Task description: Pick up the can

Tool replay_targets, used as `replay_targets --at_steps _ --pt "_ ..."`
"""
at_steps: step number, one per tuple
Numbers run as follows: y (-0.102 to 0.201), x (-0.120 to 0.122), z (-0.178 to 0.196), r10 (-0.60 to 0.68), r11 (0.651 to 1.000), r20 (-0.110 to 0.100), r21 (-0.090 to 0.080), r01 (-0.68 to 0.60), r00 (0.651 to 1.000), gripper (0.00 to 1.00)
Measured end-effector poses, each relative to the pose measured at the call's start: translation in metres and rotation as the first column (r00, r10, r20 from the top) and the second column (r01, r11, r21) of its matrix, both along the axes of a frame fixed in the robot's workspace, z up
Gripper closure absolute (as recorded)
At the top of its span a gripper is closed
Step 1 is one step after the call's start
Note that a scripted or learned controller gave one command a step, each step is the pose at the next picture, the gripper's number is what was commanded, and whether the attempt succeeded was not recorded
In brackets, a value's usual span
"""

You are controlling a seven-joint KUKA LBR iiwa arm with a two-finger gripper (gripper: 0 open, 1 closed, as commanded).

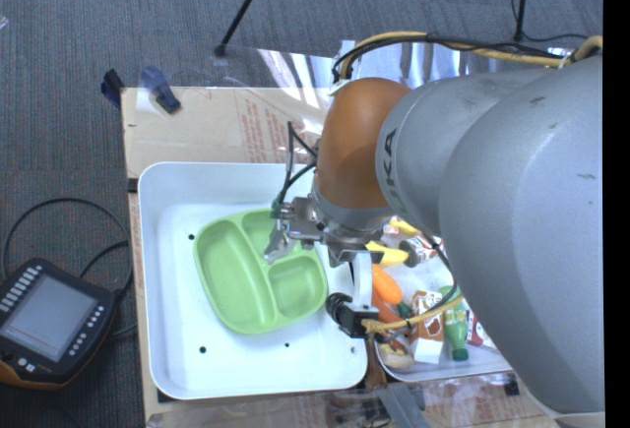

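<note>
The grey arm [502, 210] comes in from 3 o'clock and covers most of the right side of the view. Its orange band [356, 146] is near the centre. Below the band, the gripper [279, 237] hangs over the left bin [167, 347], at the 1 o'clock part of the green plate [236, 288]. If the gripper is spread or pressed together, I cannot tell, because the wrist hides much of it from above. Nothing can be seen held in it.

The green plate has three compartments and lies about in the middle of the left bin, a little turned. Its compartments look bare.

The right bin [448, 372] is at 4 o'clock from the centre, and the arm covers it for the most part. In the part that shows there is a heap of small things, close together: an orange carrot [387, 286], a yellow piece [390, 255] just at 12 o'clock of it, and a small green bottle [455, 333] at 4 o'clock of the carrot. Some packets with print lie between them. Which of these things is the can, I cannot tell; the heap is small and partly hidden.

Both bins stand on a brown board [197, 126]. A blue clamp [159, 91] sits at its 10 o'clock corner. On the carpet, at 8 o'clock of the view, lies a control pendant [49, 318] with a grey screen
</note>
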State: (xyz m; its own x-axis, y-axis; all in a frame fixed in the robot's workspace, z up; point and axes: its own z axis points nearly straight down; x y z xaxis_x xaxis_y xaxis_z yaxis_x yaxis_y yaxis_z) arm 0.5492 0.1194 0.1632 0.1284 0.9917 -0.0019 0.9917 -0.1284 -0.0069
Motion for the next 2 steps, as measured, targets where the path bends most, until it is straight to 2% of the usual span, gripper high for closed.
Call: replay_targets --at_steps 1,2 --pt "-0.015 0.030 0.023 -0.022 1.000 0.002 0.000 0.022 1.000 0.00" --pt "0.036 0.066 -0.066 -0.080 0.997 0.003 0.000 0.080 0.997 0.00"
